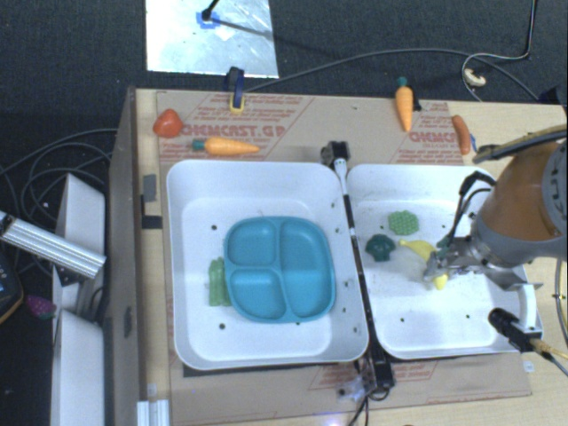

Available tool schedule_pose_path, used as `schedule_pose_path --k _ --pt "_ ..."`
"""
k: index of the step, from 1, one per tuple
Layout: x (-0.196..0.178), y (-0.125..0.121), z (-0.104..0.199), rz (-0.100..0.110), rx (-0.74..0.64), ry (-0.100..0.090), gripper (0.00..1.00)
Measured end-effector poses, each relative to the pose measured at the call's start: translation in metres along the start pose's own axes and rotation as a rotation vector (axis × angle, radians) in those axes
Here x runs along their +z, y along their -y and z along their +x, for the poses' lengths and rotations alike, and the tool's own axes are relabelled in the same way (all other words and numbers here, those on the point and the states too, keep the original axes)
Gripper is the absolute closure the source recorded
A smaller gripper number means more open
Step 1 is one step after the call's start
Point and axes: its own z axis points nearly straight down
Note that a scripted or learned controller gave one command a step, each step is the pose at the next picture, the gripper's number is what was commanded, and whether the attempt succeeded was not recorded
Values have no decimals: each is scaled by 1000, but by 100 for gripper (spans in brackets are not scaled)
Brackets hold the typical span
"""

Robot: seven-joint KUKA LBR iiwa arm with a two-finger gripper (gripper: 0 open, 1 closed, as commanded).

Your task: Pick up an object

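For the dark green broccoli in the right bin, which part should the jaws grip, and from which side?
Probably the rounded head of the broccoli, from straight above. It lies alone on the flat floor of the right bin, apart from the yellow piece beside it.

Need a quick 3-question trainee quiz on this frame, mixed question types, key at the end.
1. True or false: the blue divided plate lies in the right bin.
2. Which thing lies nearest the gripper?
A. the yellow toy
B. the light green toy
C. the dark green toy
3. Fill in: the green strip lies in the left bin, just off the plate's ____ edge as the camera sees it.

Key
1. False: it lies in the left bin.
2. A
3. left
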Motion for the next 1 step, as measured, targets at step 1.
schedule_pose_path --k 1 --pt "-27 -80 45 1 -2 0 100"
